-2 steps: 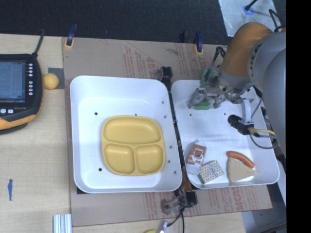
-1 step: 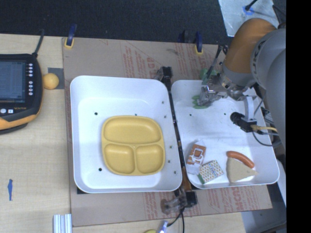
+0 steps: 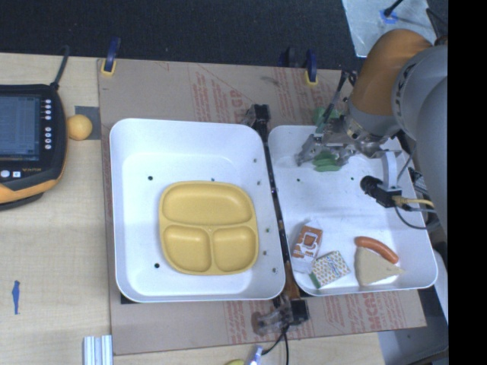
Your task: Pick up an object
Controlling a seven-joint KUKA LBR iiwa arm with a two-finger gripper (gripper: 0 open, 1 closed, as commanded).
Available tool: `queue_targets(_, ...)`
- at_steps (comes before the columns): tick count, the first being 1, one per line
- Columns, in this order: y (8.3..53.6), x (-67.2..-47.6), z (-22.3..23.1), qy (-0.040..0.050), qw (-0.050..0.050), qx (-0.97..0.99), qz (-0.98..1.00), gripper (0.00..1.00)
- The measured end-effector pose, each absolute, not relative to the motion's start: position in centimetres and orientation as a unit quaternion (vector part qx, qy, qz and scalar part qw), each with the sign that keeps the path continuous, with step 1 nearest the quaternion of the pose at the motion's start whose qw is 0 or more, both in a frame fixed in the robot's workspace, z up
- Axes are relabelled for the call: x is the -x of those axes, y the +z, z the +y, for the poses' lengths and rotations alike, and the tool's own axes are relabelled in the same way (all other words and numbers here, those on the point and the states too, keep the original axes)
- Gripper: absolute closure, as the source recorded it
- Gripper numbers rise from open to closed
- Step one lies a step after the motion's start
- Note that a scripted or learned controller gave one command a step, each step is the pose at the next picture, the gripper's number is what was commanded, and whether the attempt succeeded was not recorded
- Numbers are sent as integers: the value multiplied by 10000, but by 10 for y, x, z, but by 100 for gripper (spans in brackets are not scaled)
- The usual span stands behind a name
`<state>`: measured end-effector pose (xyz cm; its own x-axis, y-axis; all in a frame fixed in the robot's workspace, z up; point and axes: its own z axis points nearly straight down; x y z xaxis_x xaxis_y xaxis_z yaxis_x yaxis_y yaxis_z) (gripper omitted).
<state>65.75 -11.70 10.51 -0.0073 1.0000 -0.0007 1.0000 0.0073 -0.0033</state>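
Note:
My gripper [image 3: 326, 149] is low over the far end of the right bin [image 3: 346, 211]. A small green object [image 3: 329, 163] lies right under its tip, partly hidden by the metal, and I cannot see whether it is held. At the near end of the same bin lie a small brown-and-white carton [image 3: 308, 242], a green-patterned packet [image 3: 330, 268], a red sausage [image 3: 375, 248] and a beige wedge [image 3: 376, 269]. The arm comes in from the right, its orange band [image 3: 384, 71] above the wrist.
The left bin [image 3: 137, 204] holds a yellow divided plate [image 3: 208, 226]. A black teach pendant [image 3: 23, 143] and a yellow ball [image 3: 78, 126] sit on the bench to the left of the bins. Clamps line the board's far edge.

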Motion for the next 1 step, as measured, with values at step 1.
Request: queue_targets(1,146,-656,-187,7,2,7067,-7075,0)
